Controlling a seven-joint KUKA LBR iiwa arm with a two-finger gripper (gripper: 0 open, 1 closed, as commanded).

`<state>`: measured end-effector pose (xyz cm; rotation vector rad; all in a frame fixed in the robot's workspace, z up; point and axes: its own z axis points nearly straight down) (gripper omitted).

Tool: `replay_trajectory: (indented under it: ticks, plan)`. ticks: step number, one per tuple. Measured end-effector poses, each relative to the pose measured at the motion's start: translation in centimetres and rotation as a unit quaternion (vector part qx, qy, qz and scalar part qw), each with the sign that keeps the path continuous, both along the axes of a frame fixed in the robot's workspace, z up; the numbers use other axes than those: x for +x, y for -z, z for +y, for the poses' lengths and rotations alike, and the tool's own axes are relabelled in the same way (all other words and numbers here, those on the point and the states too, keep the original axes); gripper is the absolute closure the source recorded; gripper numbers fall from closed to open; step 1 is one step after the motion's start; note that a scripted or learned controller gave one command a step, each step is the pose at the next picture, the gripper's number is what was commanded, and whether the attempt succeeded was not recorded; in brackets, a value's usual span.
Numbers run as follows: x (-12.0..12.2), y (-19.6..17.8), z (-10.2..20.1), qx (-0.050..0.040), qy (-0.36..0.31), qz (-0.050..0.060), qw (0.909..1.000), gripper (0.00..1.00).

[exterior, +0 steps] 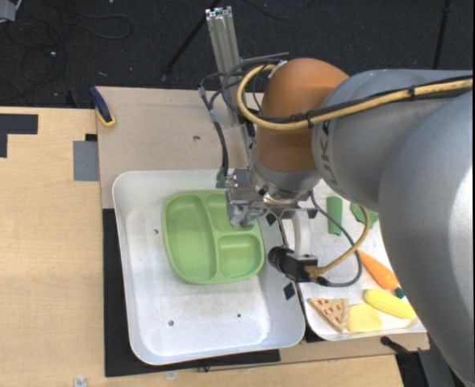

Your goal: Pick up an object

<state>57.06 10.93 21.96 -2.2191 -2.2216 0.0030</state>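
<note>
A light green divided plate (209, 240) lies flat in the left white bin (197, 321), toward its upper right. My gripper (241, 214) hangs low over the plate's right rim, near the ridge between its compartments. The grey wrist and orange band above it hide most of the gripper body, and the view does not let me tell whether the gripper touches the plate.
The right bin (324, 333) holds toy food: an orange carrot (380, 271), a yellow piece (389, 303), a pizza slice (331, 311) and green pieces (335, 214). The arm covers much of that bin. A metal post (223, 43) stands behind the bins.
</note>
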Motion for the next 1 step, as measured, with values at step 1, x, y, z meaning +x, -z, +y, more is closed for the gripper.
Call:
replay_trajectory:
  ticks: [1]
  plan:
    - [-0.06, 0.02, -0.01, -0.0002, 0.000, 0.001, 1.0000, 0.00]
